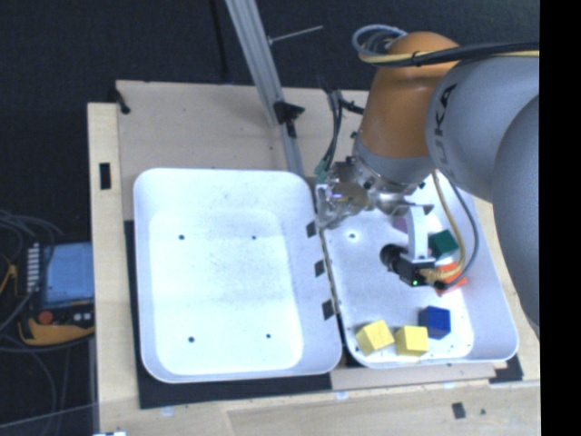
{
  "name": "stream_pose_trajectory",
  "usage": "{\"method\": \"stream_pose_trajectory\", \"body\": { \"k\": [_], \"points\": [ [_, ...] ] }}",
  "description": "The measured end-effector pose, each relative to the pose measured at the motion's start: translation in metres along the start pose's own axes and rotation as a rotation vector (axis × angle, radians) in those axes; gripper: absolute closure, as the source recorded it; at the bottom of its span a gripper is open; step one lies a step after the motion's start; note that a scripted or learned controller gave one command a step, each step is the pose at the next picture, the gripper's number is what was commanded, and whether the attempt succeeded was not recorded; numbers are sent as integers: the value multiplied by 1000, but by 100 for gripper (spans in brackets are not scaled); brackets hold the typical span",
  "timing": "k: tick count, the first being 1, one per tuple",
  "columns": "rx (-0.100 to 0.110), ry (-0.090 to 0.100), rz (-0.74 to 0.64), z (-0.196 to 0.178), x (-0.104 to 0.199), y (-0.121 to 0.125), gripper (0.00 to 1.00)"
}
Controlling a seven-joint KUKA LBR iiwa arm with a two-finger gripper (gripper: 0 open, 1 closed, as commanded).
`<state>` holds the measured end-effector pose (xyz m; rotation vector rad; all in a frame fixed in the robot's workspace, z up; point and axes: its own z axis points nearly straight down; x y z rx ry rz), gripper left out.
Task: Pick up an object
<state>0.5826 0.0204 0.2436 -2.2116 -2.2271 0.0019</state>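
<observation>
Front edge: the tabletop (272,416) runs pale and bare along the bottom of the frame, nearest the lens.
Yellow blocks: two of them, one yellow block (374,337) and a second yellow block (412,340), sit just beside each other at the lower edge of the right bin (495,334).
Blue block: the blue block (437,320) is up and to the right of the yellow pair, close to them.
Green block: the green block (443,242) lies further up the frame in the right bin, right of centre, partly behind a white part of the wrist gear.
Orange-red piece: an orange-red piece (451,281) shows just below the green block; what it is, hard to say.
Arm: the grey arm (495,107) sweeps in from the upper right, orange band (404,89) above the wrist, hanging over the top of the right bin.
Gripper: the gripper (334,200) is down at the upper left corner of the right bin, by the wall between the bins; how wide it stands, I cannot tell, and nothing shows in its grasp.
Left bin: the left bin (145,243) fills the centre left, white.
Far left: a blue box (68,273) with cables sits off the tabletop at the left edge.
Pole: a grey pole (259,62) slants from the top centre down toward the bins.
</observation>
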Motion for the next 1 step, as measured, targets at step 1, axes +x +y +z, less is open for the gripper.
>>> {"method": "stream_pose_trajectory", "body": {
  "k": [1],
  "points": [
    [-1, 1, -1, 0, 55, -10, 100]
  ]
}}
